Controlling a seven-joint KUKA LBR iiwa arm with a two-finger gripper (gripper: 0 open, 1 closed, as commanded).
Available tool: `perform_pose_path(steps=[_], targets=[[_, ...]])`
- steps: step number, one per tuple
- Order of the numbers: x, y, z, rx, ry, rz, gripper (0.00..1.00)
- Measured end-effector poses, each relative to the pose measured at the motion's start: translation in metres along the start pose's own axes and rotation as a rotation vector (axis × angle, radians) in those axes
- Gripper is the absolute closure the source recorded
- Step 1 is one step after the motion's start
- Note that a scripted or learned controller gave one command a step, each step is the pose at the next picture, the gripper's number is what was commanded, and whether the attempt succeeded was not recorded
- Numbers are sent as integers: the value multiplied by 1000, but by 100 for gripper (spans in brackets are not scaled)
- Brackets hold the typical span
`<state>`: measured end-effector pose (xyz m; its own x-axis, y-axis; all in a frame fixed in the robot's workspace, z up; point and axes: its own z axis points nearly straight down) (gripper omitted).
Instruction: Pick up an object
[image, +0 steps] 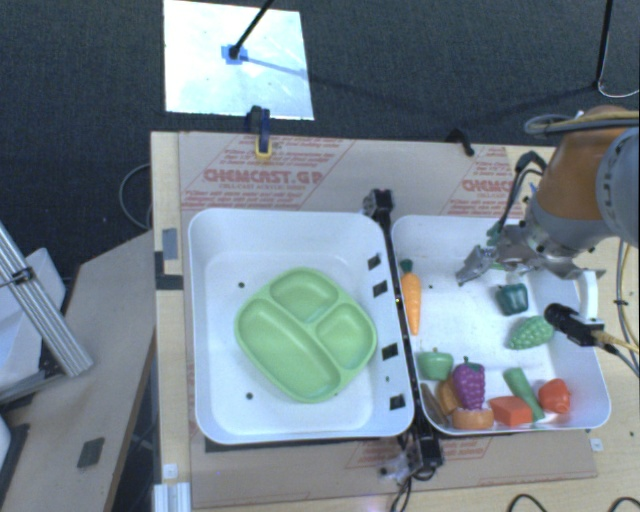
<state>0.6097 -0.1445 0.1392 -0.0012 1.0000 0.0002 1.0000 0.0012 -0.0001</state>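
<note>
Two white bins: the left bin (215, 330) holds one green divided plate (305, 333). The right bin (440, 245) holds about nine toy foods, including one carrot (410, 297). The gripper (478, 266) hovers spread, pinching nothing.

Green divided plate (305, 334) in left bin (215, 250); blue-yellow clamp (261, 133) on bench edge.

Pale green divided plate (306, 333), white bins (215, 400), orange carrot (410, 297), purple grapes (468, 382), red tomato (554, 396)

Red "CHEMCAST GP" lettering on the protective sheet (262, 178) behind the bins.
</note>
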Motion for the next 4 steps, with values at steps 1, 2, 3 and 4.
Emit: perform_pose_path(steps=[1, 2, 3, 4], targets=[[1, 1, 50, -2, 0, 0, 0], [0, 2, 38, -4, -1, 1, 100], [-4, -4, -8, -5, -1, 2, 100], [-7, 5, -68, -6, -2, -3, 100]])
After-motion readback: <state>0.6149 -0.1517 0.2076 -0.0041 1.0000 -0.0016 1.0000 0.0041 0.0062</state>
